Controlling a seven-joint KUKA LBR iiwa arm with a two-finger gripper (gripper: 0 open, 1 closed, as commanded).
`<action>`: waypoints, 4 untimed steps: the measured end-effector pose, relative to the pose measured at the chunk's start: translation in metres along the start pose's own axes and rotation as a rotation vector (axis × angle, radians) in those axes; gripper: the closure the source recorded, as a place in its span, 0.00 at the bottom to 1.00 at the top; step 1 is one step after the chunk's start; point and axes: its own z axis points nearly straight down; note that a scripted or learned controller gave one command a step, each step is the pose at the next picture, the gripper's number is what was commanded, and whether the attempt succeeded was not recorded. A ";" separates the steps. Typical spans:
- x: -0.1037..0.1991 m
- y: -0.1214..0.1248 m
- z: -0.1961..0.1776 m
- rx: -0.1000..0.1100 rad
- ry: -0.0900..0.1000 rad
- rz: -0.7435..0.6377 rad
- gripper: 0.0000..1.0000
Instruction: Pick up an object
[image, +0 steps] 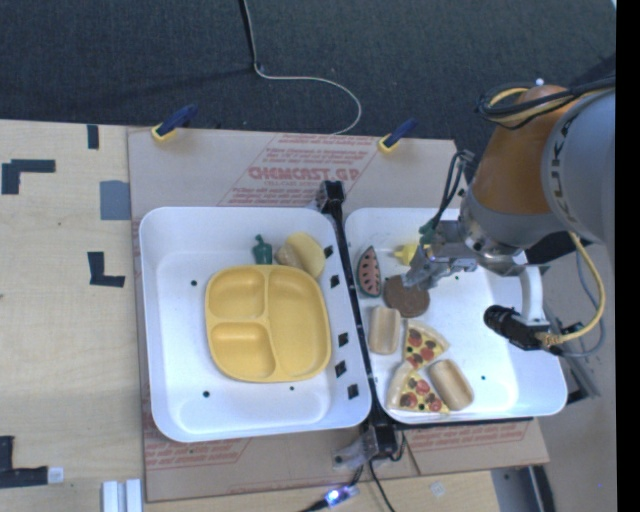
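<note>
Camera view, near to far. At lower right of the frame, the right bin (545, 400) holds a hot dog (451, 385), two pizza slices (423, 346) and a bread piece (383, 329); loose toy food offers several grasp targets. At centre left, a yellow divided plate (268, 322) lies in the left bin (165, 330). Farther up, the gripper (424, 268) hangs over a brown round piece (405, 296), the likely target, beside a watermelon slice (369, 271). Whether the fingers are spread or pinching cannot be told; the arm (530, 170) is cut off at upper right.
</note>
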 end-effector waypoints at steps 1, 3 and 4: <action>0.035 0.043 -0.012 -0.003 0.000 0.001 1.00; 0.093 0.085 -0.007 0.000 -0.002 0.005 1.00; 0.086 0.094 0.000 0.001 -0.003 0.006 1.00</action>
